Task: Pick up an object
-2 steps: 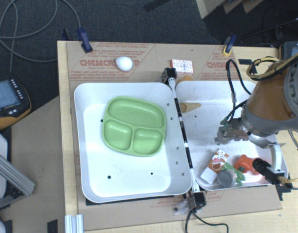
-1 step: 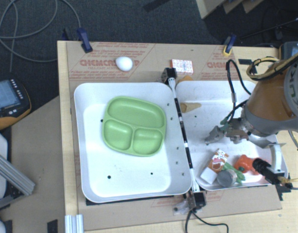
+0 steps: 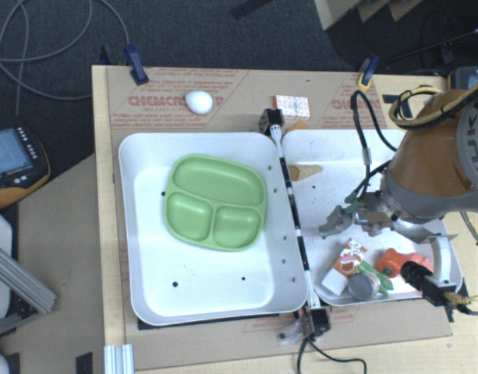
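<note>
- Your tool hung open and empty over the right shallow white bin.
- Your brown cardboard-covered bench stood on dark grey carpet.

the left white bin holds a green divided plate lying flat, and the right white bin has a tight cluster in its near corner: a red-and-white carton, a grey round thing, a green piece and an orange thing. the gripper hangs over the right bin just beyond that cluster, on the grey and orange arm. on the table behind the bins lie a white ball and a small pink-and-white box.
</note>
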You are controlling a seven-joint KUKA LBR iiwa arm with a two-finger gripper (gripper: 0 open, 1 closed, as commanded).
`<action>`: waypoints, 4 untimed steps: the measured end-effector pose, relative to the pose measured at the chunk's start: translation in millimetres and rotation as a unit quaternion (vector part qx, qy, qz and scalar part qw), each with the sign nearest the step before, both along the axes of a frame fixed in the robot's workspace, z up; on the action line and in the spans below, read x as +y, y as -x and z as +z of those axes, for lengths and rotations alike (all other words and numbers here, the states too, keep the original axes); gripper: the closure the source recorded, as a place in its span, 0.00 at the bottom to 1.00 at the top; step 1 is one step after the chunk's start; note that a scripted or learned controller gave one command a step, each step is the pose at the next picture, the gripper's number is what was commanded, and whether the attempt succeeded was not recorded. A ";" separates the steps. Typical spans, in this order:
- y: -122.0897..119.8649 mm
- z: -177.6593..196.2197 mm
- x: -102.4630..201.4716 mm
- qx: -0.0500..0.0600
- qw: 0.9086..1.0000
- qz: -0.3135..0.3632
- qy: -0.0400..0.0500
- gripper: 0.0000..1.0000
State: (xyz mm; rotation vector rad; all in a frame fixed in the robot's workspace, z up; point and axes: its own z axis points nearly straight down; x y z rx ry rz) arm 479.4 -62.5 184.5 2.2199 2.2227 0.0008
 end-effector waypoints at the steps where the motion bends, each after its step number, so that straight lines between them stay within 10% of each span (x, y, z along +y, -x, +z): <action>1: 1.3 -77.8 -33.1 0.002 1.000 -0.001 0.000 0.00; 2: -1.5 -97.7 -37.7 -0.003 1.000 -0.002 0.002 0.00; 3: -2.2 -87.0 -39.0 -0.005 1.000 -0.002 0.004 1.00; 4: -33.2 0.2 7.6 0.000 1.000 0.000 0.000 1.00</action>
